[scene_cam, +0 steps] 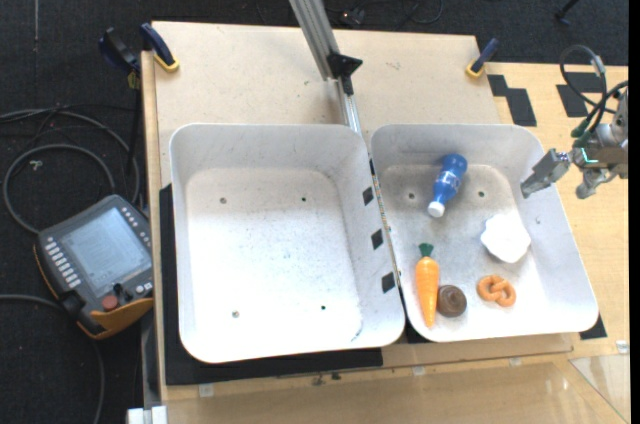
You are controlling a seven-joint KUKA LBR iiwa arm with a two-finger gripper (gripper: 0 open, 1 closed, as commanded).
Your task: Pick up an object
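Claw (572, 168) | grip state unclear | right bin's (560, 307) rim | bottle (446, 183) left, apart

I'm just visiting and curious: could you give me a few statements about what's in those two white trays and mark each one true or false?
1. The bottle lies in the right bin. True.
2. The carrot sits in the left bin. False: it lies in the right bin, beside the brown ball.
3. The gripper holds the pretzel. False: the pretzel lies on the bin floor, apart from the gripper.
4. A white lump lies above the pretzel in the picture. True.
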